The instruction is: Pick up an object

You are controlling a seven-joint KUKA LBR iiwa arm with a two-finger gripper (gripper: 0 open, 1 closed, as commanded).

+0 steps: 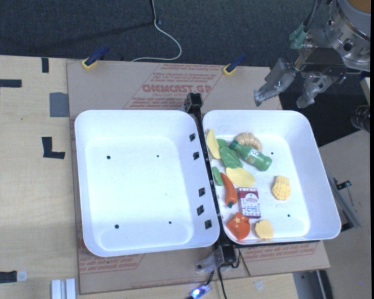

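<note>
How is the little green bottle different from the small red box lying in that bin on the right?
The green bottle is rounded and lies on its side near the bin's middle, touching a tan croissant-like toy. The red box is flat and rectangular with a white label, lying nearer the bin's front beside a tomato-like toy. The bottle looks somewhat longer. Both rest in the right bin, apart from the gripper above.
</note>
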